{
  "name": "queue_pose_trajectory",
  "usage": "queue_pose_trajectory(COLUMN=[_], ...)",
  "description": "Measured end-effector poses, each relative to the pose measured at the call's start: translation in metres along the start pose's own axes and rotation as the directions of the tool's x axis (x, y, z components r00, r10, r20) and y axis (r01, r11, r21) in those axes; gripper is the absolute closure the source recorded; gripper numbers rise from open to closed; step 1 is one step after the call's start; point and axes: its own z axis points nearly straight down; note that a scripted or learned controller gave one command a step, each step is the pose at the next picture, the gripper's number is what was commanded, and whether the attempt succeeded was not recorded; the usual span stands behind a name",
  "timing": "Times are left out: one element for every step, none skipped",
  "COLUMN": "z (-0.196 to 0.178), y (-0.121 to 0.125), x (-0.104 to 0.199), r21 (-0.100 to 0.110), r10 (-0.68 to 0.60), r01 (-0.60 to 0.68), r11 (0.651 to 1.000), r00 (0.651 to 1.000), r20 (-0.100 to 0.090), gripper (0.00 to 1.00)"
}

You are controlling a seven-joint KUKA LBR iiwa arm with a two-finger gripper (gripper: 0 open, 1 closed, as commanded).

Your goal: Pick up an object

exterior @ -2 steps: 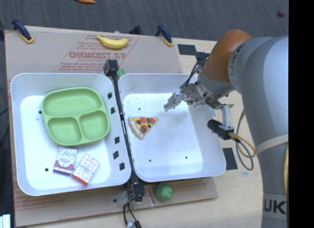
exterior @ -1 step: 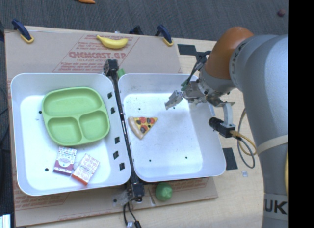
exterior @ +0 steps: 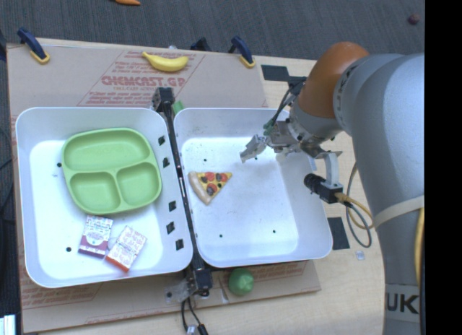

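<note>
Camera view: two white bins are being carried side by side on the table [exterior: 339, 272]. The pincer [exterior: 253, 149] is being held over the upper middle of the right bin [exterior: 310, 232], reached in from the right; whether it is open or closed cannot be told, and nothing is being seen in its grip. A pizza slice [exterior: 209, 183] is lying on the floor of the right bin, near the pincer but apart from it, below and to the left. In the left bin [exterior: 29, 254], a green divided tray [exterior: 112, 167] is being kept, with two small packets [exterior: 112, 243] below it. A banana [exterior: 166, 60] and a green ball [exterior: 241, 281] are resting outside the bins.
</note>
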Motion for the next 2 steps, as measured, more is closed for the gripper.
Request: queue_pose_trajectory(z=[-0.0039, -0.0007], y=[-0.0007, -0.0019], x=[-0.0002, 0.0000], r21=[-0.002, 0.000], r10=[0.001, 0.001], r01=[-0.001, -0.001], r11=[1.000, 1.000], r00=[1.000, 1.000], r20=[0.000, 0.000], gripper=[0.00, 0.00])
